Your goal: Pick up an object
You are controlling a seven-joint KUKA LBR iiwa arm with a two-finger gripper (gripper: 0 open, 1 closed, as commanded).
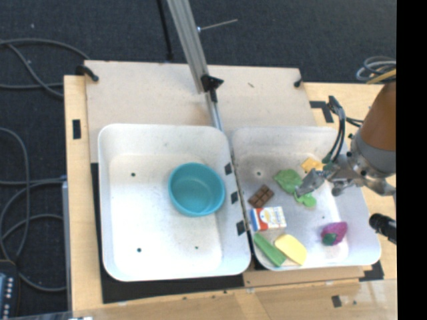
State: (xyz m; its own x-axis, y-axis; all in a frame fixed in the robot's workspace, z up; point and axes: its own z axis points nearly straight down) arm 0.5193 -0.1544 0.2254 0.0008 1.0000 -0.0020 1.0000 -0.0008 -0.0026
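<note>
The right bin (347,142) holds several small items. A flat green piece (287,178) lies near its middle, with a smaller green bit (308,200) just to its right. My gripper (309,184) reaches in from the right and hangs low between these two green pieces, at the right edge of the larger one. Whether it touches either cannot be made out. A small yellow block (311,164) lies just behind the gripper. A purple object (333,232) sits toward the front right.
A brown chocolate bar (261,195), a white, red and blue carton (269,218), a long green item (268,249) and a yellow item (291,249) crowd the right bin's front left. A teal bowl (195,189) stands in the left bin (120,179). A metal pole (190,39) rises behind the bins.
</note>
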